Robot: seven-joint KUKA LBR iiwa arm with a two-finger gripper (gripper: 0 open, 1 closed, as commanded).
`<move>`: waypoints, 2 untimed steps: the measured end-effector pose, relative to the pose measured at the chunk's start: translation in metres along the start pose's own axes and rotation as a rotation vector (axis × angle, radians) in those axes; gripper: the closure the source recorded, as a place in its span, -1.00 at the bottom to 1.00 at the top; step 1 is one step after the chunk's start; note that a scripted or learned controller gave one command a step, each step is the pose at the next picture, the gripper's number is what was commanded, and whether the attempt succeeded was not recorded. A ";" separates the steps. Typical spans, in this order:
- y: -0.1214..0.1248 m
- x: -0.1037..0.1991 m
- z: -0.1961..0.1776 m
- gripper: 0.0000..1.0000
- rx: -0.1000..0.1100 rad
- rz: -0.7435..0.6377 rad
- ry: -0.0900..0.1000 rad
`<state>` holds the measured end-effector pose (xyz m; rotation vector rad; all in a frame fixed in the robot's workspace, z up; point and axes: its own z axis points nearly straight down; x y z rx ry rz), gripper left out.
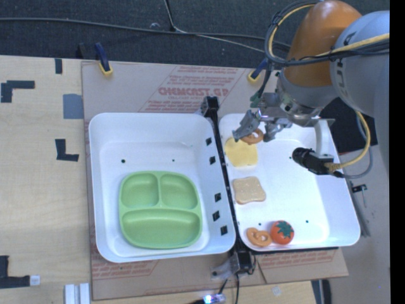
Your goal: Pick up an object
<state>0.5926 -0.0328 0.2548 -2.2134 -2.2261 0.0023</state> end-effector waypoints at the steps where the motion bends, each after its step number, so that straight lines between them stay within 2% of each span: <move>1: -0.007 0.057 -0.002 1.00 -0.001 -0.001 0.000; 2: -0.014 0.113 -0.002 1.00 -0.001 -0.001 0.000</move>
